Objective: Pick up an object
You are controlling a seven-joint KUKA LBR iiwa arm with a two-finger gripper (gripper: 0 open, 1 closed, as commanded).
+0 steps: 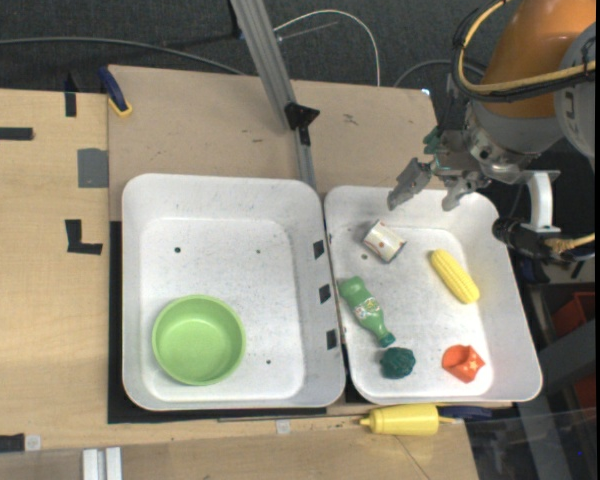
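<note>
In the right bin (pixel 500 268) lie a small white can (pixel 383 240) on its side, a yellow corn cob (pixel 454 275), a green bottle (pixel 366 310), a dark green broccoli piece (pixel 398 362) and a red pepper (pixel 463 362). My gripper (pixel 428 190) hangs over the bin's far edge, above and to the right of the white can. Its two fingers (pixel 404 190) are spread apart with nothing between them.
The left bin (pixel 140 228) holds a green bowl (pixel 198 339) in its near left corner. A yellow bottle (pixel 404 420) lies on the bench just in front of the right bin. A grey pole (pixel 265 48) slants up behind the bins.
</note>
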